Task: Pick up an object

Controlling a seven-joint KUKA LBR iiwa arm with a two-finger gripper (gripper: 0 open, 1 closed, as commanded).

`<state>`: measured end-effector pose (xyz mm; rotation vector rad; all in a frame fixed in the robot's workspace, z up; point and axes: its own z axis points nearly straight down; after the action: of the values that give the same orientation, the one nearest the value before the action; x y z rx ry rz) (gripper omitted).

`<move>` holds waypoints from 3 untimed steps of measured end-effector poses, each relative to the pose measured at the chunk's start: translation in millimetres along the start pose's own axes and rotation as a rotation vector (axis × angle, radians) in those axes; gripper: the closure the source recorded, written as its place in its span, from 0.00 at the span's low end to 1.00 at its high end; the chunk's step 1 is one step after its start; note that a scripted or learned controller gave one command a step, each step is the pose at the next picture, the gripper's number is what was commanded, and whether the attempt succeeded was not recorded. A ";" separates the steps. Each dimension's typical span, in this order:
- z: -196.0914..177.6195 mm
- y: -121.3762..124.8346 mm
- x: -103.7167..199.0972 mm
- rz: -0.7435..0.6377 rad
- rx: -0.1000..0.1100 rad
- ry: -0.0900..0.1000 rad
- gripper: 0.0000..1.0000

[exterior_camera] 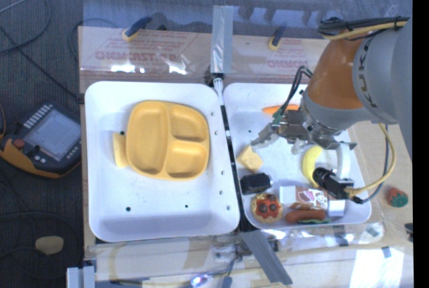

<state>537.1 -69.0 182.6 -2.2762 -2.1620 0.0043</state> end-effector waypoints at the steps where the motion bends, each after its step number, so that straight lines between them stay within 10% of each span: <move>1: -55.4 -26.6 48.2 -0.143 0.000 0.002 0.00; 2: -49.9 -21.9 -55.3 -0.200 -0.002 -0.004 0.00; 3: 73.4 -30.3 -121.4 -0.157 -0.001 -0.001 0.00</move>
<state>500.3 -188.7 109.3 -2.1007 -2.3343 0.0037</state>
